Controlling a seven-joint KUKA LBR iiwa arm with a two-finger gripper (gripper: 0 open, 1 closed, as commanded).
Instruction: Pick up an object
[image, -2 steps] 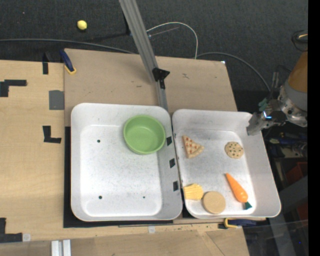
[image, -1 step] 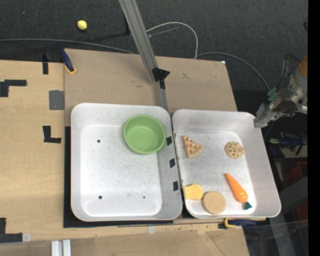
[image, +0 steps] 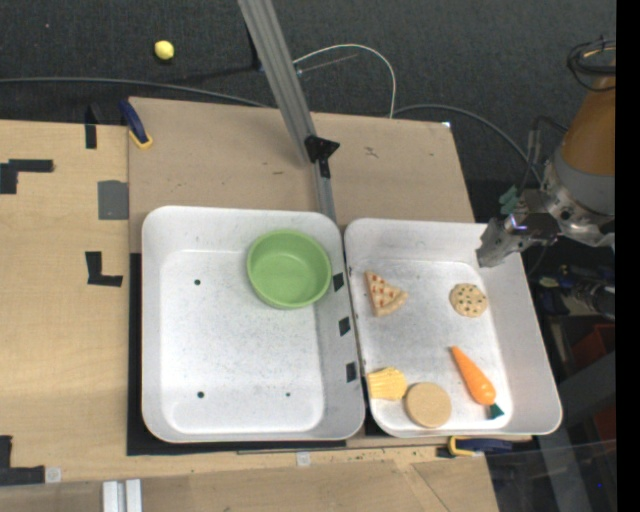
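Orange and grey, the arm reaches in from the right, and its tool (image: 497, 245) hangs over the far right corner of the right bin (image: 520, 420). I cannot tell how the tool is set, because it looks small and dark from here. It carries nothing that I can see.

The things to pick are all in the right bin. A round cookie (image: 467, 299) lies nearest the tool, just to its near left. A pizza slice (image: 384, 293) lies further left. A carrot (image: 473, 375) lies nearer the front, with a tan disc (image: 428, 404) and a yellow chip (image: 387, 383) at the near edge. A green bowl (image: 288, 268) sits in the left bin (image: 170, 400).

Things could go wrong here. The cookie is flat, so I think the tool may slide over it and come up with nothing. The tool is also close to the bin's wall and could bump it on the way down. The carrot is round and may roll away if it is pinched off centre.
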